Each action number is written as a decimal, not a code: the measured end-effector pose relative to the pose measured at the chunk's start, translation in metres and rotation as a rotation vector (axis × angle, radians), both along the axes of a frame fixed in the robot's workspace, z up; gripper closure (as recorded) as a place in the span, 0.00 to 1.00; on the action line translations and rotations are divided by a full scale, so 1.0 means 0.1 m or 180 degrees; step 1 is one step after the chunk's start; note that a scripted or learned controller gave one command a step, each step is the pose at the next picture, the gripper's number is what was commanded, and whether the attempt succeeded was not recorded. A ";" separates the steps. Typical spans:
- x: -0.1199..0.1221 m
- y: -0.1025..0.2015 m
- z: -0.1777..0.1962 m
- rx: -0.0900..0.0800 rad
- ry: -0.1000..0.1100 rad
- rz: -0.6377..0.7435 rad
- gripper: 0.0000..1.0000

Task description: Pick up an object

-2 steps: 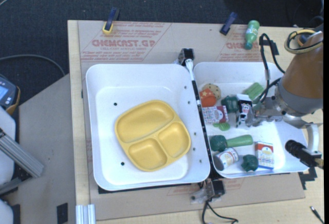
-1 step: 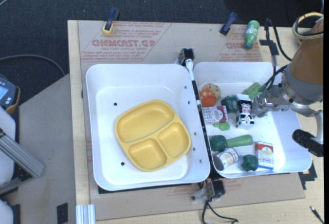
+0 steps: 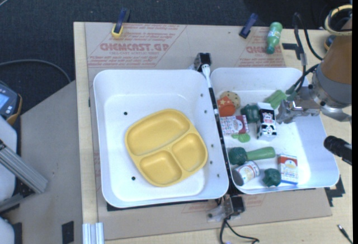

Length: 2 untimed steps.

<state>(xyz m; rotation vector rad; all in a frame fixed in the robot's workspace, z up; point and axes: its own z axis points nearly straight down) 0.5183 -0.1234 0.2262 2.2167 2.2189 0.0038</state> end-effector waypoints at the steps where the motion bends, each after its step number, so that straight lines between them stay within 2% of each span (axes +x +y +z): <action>1: -0.01 0.44 0.01 0.0013 0.0020 0.0014 1.00; 2: -0.11 1.01 0.09 0.0017 0.0024 0.0020 1.00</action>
